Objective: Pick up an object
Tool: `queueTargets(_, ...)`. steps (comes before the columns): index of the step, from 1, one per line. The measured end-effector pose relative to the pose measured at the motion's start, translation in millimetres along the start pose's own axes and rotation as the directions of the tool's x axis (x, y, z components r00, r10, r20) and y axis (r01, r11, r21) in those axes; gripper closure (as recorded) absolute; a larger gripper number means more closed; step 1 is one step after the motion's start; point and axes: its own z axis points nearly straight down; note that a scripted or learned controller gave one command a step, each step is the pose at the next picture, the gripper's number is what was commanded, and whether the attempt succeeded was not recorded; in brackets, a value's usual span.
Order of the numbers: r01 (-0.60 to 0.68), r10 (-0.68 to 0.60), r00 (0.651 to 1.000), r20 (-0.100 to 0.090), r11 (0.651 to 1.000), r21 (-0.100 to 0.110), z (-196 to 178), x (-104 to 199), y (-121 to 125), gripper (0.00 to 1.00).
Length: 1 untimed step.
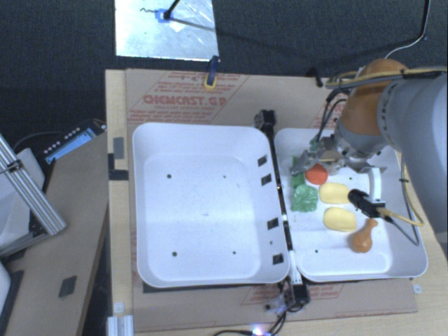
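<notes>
Red print on the cardboard sheet (pixel 183 98) under the bins reads roughly "CHEMCAST GP"; smaller lines illegible

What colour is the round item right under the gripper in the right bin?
Red-orange; the round item shows best in the camera view, beside the green piece.

White bins (pixel 203 271), red ball (pixel 317 175)

Even, cool overhead light; glare on the foil sheet (pixel 166 18); slightly soft focus throughout.
</notes>
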Motion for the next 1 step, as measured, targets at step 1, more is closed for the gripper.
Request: queueTargets(1,0.001,-0.001,1.000,0.002,1.000,-0.009,-17.4,-0.6,2.8,1.00)
